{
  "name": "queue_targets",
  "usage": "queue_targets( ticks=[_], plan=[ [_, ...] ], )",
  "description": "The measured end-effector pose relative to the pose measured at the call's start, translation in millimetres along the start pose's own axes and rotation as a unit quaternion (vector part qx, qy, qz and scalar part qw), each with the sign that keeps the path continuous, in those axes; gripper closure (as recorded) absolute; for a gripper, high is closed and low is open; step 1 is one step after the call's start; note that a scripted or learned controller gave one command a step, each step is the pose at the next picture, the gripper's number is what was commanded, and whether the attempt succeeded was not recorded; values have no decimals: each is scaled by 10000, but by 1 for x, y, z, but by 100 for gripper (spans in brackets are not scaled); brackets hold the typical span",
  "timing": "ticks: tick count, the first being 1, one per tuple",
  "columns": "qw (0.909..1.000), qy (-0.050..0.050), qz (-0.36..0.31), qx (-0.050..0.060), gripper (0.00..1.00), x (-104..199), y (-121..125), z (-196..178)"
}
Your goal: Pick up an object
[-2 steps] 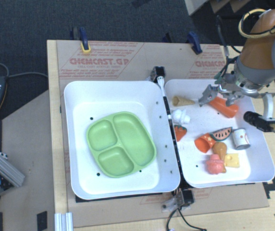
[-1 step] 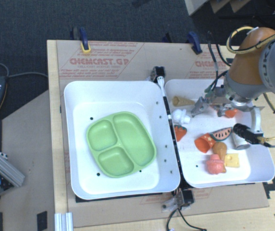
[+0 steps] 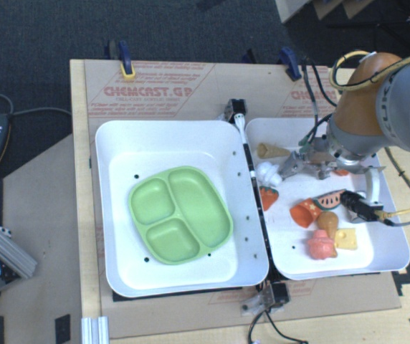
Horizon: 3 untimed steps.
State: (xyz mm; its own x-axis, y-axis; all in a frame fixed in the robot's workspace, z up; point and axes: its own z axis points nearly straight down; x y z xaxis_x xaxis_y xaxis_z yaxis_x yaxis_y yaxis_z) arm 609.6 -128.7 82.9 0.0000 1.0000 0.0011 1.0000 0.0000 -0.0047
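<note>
**Q:** Dark carpet surrounds what, exactly?

**A:** It surrounds a plywood-topped bench [image 3: 191, 81] carrying two shallow white plastic bins side by side. The left bin [image 3: 119, 149] holds a pale green, smooth tray [image 3: 180, 215] with three rounded compartments. The right bin [image 3: 388, 253] holds small toy foods: a pink lumpy piece [image 3: 320, 247], a yellow block [image 3: 346, 239], a brownish rounded piece [image 3: 327, 222], an orange-red cup shape [image 3: 304, 212], a watermelon slice [image 3: 329, 200], a white piece [image 3: 267, 172] and a tan cone [image 3: 269, 150].

**Q:** Where is the arm?

**A:** A grey arm with an orange band reaches from the right. Its gripper [image 3: 311, 162] sits low over the right bin's upper part, near the cone and the white piece.

**Q:** Has anything been picked up?

**A:** Seemingly not. Every toy appears to lie on the bin floor, so the grasp and lift are left. Whether the jaws are released or clenched, I cannot tell.
</note>
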Motion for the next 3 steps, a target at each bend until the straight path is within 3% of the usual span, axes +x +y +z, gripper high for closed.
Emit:
queue_targets(
  ticks=[1,3],
  plan=[
    [10000,-6,6,-25,100,0,1,-13],
    [10000,-16,2,-55,100,-10,-8,-110]
  ],
)
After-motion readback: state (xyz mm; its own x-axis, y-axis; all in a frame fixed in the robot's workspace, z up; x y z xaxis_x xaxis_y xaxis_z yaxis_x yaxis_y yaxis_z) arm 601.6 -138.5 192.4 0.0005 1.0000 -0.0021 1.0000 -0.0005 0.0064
